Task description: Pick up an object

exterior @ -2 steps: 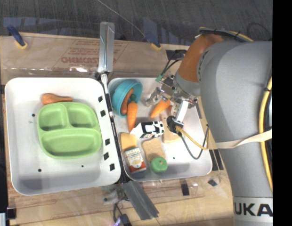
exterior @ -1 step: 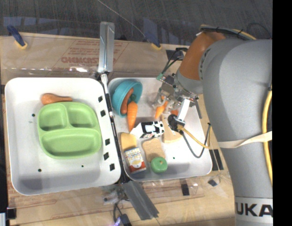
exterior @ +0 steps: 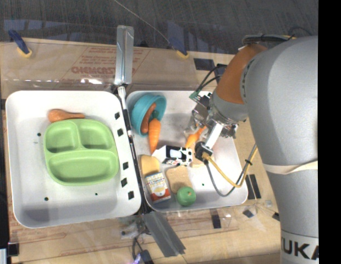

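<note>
The right bin [exterior: 232,172] holds a tilted blue bowl [exterior: 144,110], a carrot [exterior: 154,135], a yellow cheese wedge [exterior: 149,163], a black-and-white toy [exterior: 179,155], a tan slice [exterior: 180,175], a small labelled carton [exterior: 158,186] and a green apple [exterior: 186,196]. My gripper [exterior: 194,126] is low over the bin's right middle. A small orange piece [exterior: 193,138] lies right beside it, just above the black-and-white toy. The wrist hides the fingertips, and whether the orange piece is gripped is unclear.
The left bin [exterior: 22,164] contains a green divided tray [exterior: 81,150] and an orange-brown drumstick [exterior: 64,115] behind it. A metal divider [exterior: 123,59] stands between the bins at the back. The arm's bulk covers the right bin's far right side.
</note>
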`<state>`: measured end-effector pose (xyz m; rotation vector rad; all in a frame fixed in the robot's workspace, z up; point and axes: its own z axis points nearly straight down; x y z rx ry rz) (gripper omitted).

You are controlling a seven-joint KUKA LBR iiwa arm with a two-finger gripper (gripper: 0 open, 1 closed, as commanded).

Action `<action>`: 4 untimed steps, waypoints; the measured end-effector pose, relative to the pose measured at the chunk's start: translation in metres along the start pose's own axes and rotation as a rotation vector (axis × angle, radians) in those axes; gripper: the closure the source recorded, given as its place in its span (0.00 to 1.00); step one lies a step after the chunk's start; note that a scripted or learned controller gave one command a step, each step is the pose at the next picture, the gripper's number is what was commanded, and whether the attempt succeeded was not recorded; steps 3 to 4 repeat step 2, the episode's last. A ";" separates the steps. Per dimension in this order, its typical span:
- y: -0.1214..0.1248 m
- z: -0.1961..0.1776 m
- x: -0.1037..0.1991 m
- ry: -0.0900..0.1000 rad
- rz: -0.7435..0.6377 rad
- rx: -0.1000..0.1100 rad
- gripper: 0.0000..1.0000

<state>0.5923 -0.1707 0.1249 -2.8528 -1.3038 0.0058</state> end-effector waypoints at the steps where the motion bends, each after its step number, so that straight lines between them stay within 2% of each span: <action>1: -0.067 -0.068 0.059 0.004 0.010 -0.004 1.00; 2: -0.136 -0.083 0.108 -0.001 -0.180 0.000 1.00; 4: -0.136 -0.083 0.108 -0.001 -0.180 0.000 1.00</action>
